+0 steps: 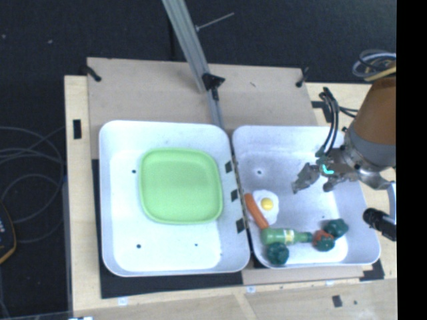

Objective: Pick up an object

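Note:
My gripper (pixel 315 181) hangs over the middle of the right bin (pixel 280 145), fingers spread apart with nothing between them. Below and left of it lie a fried egg toy (pixel 266 203) and an orange carrot-like piece (pixel 254 211). Along the bin's front edge sit a green bottle-shaped toy (pixel 285 235), a dark green lump (pixel 277 253), and a teal and red-brown toy cluster (pixel 329 235). None of these touch the gripper.
The left bin (pixel 120 179) holds a light green square plate (pixel 180 185). A grey pole (pixel 190 35) slants down from the top to the gap between the bins. Black cables (pixel 331 122) trail beside the wrist.

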Available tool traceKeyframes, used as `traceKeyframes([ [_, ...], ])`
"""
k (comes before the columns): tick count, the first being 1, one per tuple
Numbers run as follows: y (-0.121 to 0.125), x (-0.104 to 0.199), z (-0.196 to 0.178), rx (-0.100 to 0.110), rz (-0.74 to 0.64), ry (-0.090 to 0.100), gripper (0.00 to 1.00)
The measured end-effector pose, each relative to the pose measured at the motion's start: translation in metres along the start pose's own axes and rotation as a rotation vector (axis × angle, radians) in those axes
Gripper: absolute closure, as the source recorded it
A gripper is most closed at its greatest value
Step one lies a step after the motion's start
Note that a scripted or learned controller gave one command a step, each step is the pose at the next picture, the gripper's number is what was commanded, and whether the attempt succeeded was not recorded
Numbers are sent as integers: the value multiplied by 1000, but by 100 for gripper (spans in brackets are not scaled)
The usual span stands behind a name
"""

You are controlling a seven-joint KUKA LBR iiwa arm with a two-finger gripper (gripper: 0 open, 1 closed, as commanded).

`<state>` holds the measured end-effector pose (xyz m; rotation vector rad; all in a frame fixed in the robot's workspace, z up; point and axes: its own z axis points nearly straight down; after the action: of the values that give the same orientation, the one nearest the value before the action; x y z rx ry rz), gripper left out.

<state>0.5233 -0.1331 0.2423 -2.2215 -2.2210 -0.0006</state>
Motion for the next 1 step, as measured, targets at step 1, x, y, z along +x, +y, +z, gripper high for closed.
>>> traceKeyframes([
  [1, 0, 0, 0, 0, 0, 0, 0],
])
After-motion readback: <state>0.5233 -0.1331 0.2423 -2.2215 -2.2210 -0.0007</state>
